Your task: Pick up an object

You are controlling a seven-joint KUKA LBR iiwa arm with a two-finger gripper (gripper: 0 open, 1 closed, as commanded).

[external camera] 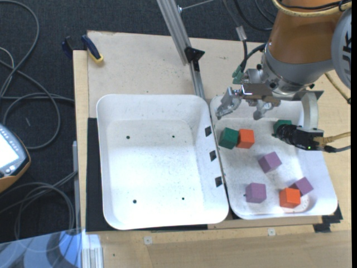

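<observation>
A robotics lab is showing here: a wooden table is carrying two white bins under an industrial arm. Loose black cables are trailing over dark carpet, and an aluminium camera post is rising from the table.

left bin: open floor | right bin: scattered blocks, apparently gaps between

A pale wooden bench stands on dark carpeted floor. Black cables loop over the floor to the left, beside a rounded device at the left edge. A slanted metal rail crosses the far side. Light is even.
</observation>
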